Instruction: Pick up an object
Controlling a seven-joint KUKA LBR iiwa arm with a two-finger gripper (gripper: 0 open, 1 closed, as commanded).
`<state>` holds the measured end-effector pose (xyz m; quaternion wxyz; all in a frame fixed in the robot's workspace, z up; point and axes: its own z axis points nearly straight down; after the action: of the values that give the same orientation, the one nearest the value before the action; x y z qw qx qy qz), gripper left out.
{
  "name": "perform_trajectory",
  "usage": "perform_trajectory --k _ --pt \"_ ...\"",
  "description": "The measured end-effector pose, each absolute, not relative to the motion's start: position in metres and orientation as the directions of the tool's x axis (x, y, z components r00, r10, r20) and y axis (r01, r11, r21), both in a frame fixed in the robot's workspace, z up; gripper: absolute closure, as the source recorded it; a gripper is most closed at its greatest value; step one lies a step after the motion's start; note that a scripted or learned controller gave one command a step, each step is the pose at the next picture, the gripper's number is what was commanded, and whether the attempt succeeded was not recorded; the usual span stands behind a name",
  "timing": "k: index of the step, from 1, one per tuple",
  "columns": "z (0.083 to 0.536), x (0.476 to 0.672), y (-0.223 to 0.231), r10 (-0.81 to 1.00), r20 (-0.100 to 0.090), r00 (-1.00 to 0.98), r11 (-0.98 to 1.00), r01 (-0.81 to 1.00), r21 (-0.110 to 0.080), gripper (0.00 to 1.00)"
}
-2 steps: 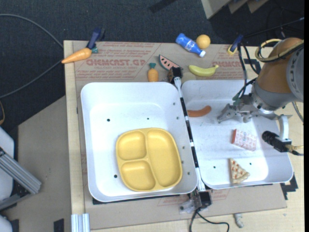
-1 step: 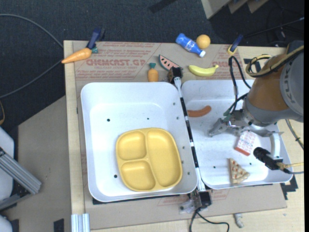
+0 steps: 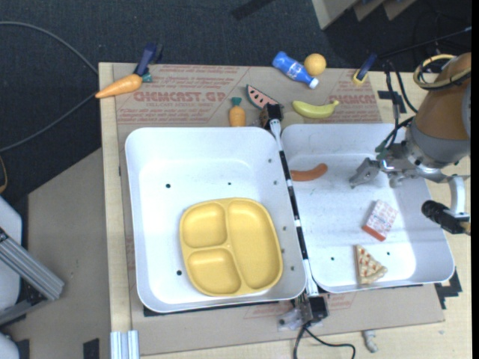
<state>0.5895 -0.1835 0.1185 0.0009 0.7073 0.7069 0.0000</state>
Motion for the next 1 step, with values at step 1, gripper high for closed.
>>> perform_trajectory --k 1 --pt "0.1254 0.6361 -0.2188 1.000 -0.002 -0.001 0.001 1.000 0.002 0.00"
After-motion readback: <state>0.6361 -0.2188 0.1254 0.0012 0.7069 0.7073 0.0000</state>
